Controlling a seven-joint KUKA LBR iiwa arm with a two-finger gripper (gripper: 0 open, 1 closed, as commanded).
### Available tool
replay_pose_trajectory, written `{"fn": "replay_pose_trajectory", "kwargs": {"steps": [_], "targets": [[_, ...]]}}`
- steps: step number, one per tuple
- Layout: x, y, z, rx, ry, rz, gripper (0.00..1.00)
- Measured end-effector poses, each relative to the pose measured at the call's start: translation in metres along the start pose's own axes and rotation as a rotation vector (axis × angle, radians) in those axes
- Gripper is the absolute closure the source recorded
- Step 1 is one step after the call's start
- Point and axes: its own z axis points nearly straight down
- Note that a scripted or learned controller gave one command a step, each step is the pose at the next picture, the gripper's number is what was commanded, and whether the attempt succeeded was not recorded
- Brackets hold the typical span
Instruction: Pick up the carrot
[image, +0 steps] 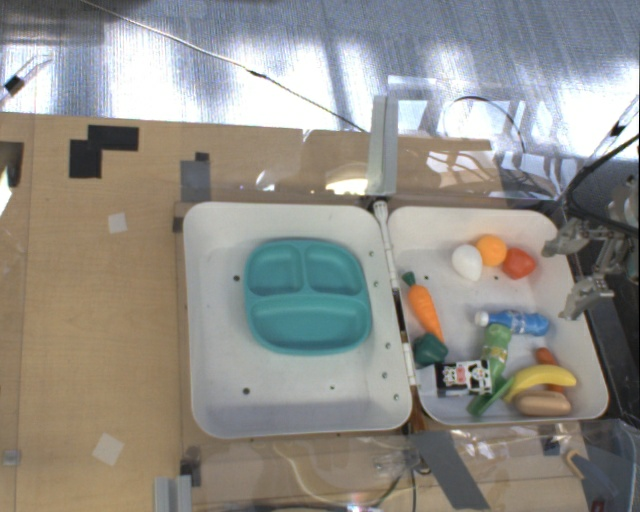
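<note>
Two white bins share my bench; carrot (425, 309) lies against the right bin's (592, 398) nine-o'clock wall, risking a slip. Gripper (589, 271) stands wide.

orange carrot (425, 309), teal tray (306, 296), yellow banana (543, 379), white bins (215, 330)

The arm (625, 215) is cut off by the right edge, and the banana (543, 379) partly hides a small red-brown item (545, 356).
</note>
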Motion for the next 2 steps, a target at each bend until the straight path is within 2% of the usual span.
{"fn": "replay_pose_trajectory", "kwargs": {"steps": [1, 2], "targets": [[-0.045, 0.013, 0.098, -0.005, 0.008, -0.114, 0.0], [-0.085, 0.009, 0.187, 0.001, -0.008, 0.0, 0.0]]}}
